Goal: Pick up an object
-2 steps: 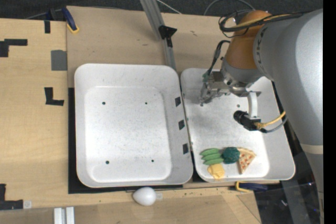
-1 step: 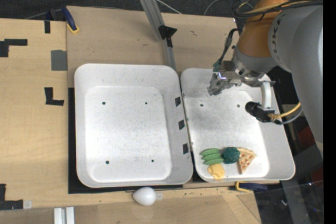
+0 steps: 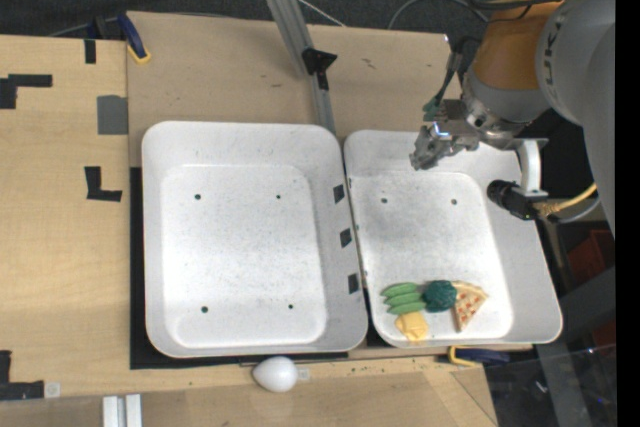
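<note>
White egg-shaped object at bottom edge, on tan wooden bench, outside bins. Dark floor along frame top. Left white shallow bin bare. Right white shallow bin holds green pod-like toy, dark green round toy, yellow piece, orange pizza-slice toy, clustered lower right. My gripper at bin's upper edge, well apart from cluster; open or closed, cannot tell.

This looks like a robot lab. A big robot arm reaches over a wooden bench with two white bins and taped marks.
</note>
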{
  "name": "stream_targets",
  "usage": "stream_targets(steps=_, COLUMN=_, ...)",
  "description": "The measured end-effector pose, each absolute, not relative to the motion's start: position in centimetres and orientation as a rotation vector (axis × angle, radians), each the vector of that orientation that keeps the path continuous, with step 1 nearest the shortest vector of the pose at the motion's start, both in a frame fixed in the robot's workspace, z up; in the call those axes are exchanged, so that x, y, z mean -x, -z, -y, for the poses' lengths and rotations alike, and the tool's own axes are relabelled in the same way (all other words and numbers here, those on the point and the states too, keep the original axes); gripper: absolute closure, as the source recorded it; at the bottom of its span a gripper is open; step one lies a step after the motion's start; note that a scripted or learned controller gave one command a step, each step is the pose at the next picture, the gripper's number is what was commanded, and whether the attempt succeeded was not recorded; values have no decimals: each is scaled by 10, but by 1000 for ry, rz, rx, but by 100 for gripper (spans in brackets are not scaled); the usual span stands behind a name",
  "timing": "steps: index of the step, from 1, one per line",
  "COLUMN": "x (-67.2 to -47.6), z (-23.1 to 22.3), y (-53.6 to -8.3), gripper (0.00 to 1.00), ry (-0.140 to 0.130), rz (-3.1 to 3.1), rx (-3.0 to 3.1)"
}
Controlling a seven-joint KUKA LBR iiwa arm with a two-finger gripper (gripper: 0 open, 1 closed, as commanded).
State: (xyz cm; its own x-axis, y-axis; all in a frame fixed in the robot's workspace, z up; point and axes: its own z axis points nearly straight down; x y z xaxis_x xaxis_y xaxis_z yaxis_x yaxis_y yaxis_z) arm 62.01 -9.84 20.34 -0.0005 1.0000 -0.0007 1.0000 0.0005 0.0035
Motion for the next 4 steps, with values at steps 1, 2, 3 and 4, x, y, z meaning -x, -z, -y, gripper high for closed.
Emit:
stream_targets(steps=1, x=-628, z=94, y=-264, gripper=100, ry=-6, rz=-2221, rx=-2215)
stream_targets(steps=2, x=-628, z=94, y=-295, gripper=100, ry=-3, rz=-2222, rx=-2218)
stream_targets(steps=3, x=-615, z=42, y=-294, gripper=100, ry=1, rz=-2229, rx=-2217)
stream_targets(steps=4, x=-595, z=-8, y=-291, gripper=100, ry=2, rz=-2230, rx=-2217)
